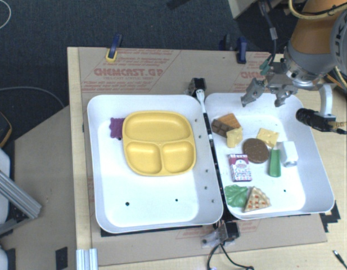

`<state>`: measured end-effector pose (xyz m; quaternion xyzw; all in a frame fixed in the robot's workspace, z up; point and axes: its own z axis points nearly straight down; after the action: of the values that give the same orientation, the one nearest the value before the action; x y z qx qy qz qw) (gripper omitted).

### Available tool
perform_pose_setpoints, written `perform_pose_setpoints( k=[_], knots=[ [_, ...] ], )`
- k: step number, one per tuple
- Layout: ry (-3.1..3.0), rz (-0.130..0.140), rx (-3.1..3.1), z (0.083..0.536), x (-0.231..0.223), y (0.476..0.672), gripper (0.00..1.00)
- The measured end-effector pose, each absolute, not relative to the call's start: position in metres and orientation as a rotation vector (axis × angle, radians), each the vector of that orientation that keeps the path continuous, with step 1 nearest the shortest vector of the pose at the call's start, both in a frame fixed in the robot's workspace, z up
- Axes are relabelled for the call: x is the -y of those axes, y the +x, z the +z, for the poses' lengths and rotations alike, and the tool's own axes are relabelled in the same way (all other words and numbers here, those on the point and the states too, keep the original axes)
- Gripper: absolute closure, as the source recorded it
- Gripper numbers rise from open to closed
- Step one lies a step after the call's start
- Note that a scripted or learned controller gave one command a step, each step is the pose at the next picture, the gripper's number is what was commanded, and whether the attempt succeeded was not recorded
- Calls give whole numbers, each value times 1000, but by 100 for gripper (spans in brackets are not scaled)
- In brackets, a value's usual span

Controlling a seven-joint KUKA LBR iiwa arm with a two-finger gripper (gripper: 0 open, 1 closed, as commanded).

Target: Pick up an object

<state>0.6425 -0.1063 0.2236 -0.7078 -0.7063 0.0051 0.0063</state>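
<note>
My gripper (266, 98) hangs over the far edge of the right bin (308, 190), its two fingers spread apart with nothing between them. Below it in that bin lie a brown wedge (225, 123), a yellow cheese cube (235, 136), a second cheese piece (267, 136), a brown round cookie (256, 150), a green cylinder (274, 163), a small white block (288, 152), a pink and white carton (240, 167), a green leafy piece (237, 196) and a pizza slice (256, 200).
The left bin (151, 207) holds a yellow divided tray (159, 142) with a purple item (116, 127) beside its left edge. A black divider (209, 145) runs between the bins. Clamps (112, 54) sit on the cardboard's far edge.
</note>
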Motion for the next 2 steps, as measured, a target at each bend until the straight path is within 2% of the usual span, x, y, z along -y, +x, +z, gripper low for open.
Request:
perform_pose_setpoints(
  k=[1, 2],
  knots=[
    [-2220, 1, 2221, 233, 106, 645, 0],
    [-2219, 6, 2217, 171, 111, 646, 0]
  ],
)
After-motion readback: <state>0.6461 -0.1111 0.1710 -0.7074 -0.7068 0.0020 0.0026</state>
